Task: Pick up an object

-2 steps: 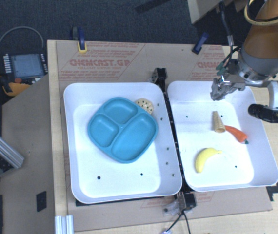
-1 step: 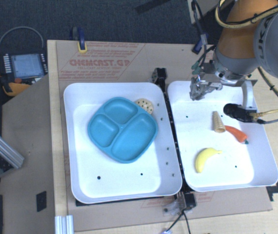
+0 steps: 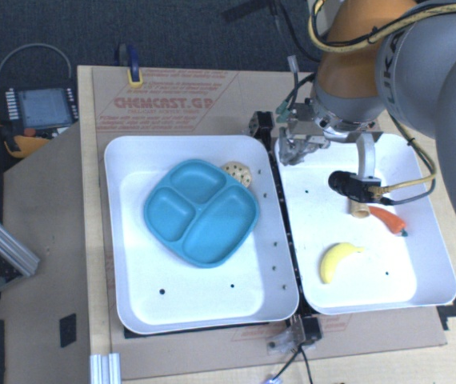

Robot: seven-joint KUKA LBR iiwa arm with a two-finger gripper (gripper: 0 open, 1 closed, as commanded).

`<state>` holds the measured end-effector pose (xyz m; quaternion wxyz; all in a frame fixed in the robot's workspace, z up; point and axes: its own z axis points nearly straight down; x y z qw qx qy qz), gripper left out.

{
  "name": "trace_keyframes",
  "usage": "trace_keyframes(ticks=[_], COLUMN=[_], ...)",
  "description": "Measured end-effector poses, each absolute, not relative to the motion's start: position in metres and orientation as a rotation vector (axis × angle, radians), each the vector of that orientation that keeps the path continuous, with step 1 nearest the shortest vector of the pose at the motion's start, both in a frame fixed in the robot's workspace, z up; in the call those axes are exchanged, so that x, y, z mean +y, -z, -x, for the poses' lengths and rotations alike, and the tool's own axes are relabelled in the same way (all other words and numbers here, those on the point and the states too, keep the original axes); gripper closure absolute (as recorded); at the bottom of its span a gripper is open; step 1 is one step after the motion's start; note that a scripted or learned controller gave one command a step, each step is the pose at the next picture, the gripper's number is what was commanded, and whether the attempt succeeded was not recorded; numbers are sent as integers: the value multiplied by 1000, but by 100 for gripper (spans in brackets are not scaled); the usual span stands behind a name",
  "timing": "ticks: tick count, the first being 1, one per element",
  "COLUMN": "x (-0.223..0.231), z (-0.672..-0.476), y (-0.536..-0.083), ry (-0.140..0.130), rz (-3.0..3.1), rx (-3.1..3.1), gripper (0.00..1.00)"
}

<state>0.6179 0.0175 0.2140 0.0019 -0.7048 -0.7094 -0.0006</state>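
Objects are spread across two bins: a yellow banana (image 3: 336,261) and an orange carrot (image 3: 390,218) lie in the right bin (image 3: 420,286), lower right. The pincer (image 3: 292,152) is seen at centre-top; its grip cannot be told. A blue plate (image 3: 202,212) is set in the left bin (image 3: 132,238).

— What sort of place is shown?
— A robotics lab: two white bins (image 3: 124,214) are set on a board-topped bench (image 3: 180,94), with cables and a handheld control pendant (image 3: 42,107) alongside.

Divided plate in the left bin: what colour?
Light blue all over; the divided plate shows plainly in the camera view, lying in the left bin.
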Motion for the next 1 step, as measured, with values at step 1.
trace_keyframes(ticks=[1], x=[70], z=[-619], y=[-209], ry=[1], rz=[2214], rx=[-2227], gripper=[100])
